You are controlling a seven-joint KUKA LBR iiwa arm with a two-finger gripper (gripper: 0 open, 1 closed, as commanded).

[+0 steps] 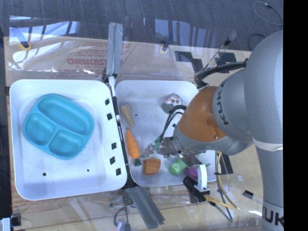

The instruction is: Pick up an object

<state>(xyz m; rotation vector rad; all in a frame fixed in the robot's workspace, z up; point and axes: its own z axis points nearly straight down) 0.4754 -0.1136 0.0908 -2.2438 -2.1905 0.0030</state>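
A blue divided plate [58, 125] lay in the left bin [29, 184], with bare white floor toward its near edge. In the right bin [144, 88], a carrot [133, 144] hugged the left wall beside a waffle piece [151, 166]; the far-left floor stayed open. The gripper [153, 149] hung over them, grip state impossible to tell.

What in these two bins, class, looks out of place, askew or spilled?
Nothing stands out. The blue divided tray lies flat in the left bin. The carrot, cone, waffle and green piece lie loose in the right bin, none spilled over the rim.
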